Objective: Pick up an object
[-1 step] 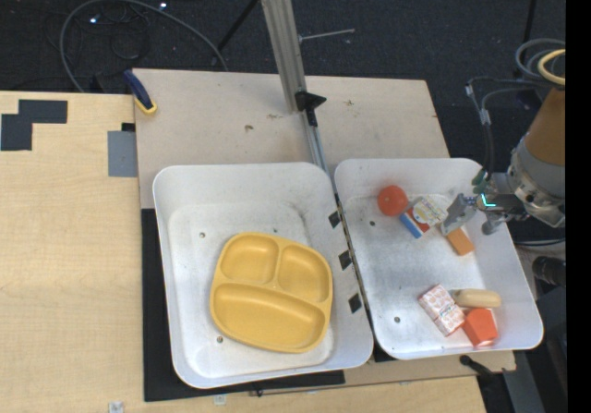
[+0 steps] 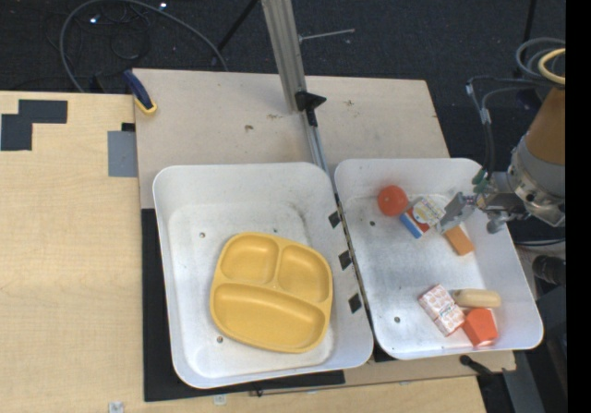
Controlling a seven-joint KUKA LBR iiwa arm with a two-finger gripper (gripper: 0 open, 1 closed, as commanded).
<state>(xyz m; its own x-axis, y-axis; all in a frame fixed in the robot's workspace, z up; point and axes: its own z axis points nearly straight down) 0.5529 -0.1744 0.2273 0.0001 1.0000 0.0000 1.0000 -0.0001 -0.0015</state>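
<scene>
My gripper (image 2: 475,214) reaches in over the right bin's (image 2: 406,263) far right side, its two dark fingers spread open with nothing between them. Just below it lies a small orange block (image 2: 459,240). Left of the fingers sit a white, blue and red packet (image 2: 420,215) and a red ball (image 2: 391,200). Near the bin's front right corner lie a pink-and-white checkered box (image 2: 441,308), a beige cylinder (image 2: 476,298) and a red-orange block (image 2: 480,326).
The left bin (image 2: 185,217) holds a yellow divided plate (image 2: 273,291). A metal post (image 2: 284,42) rises behind the two bins. Black clips (image 2: 343,259) sit along the seam between the bins. A light wooden table (image 2: 65,245) lies to the left.
</scene>
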